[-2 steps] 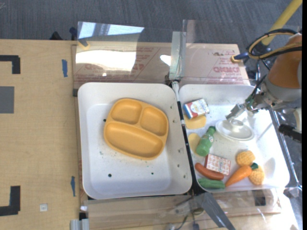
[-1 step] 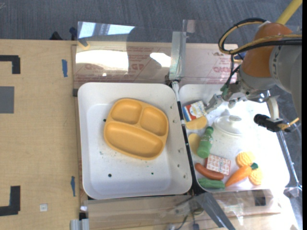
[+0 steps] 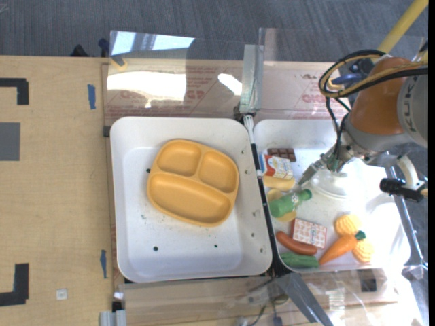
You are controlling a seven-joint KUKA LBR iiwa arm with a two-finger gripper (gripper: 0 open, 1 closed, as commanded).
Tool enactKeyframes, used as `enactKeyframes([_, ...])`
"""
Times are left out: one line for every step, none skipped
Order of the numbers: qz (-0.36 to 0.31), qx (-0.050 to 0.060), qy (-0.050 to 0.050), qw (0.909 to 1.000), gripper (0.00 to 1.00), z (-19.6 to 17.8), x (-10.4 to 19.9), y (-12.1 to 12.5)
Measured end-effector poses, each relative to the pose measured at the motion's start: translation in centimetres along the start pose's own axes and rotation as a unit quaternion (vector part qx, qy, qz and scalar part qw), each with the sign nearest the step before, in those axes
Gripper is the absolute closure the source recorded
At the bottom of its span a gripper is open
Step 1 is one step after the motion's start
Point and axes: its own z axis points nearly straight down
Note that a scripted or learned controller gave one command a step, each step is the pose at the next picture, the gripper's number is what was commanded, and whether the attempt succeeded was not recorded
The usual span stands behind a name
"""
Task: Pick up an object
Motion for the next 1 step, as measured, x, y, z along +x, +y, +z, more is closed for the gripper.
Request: enactKeyframes([0.058, 0.002, 0.002, 0.9983, 0.00, -0.06, 2.37, -0.48])
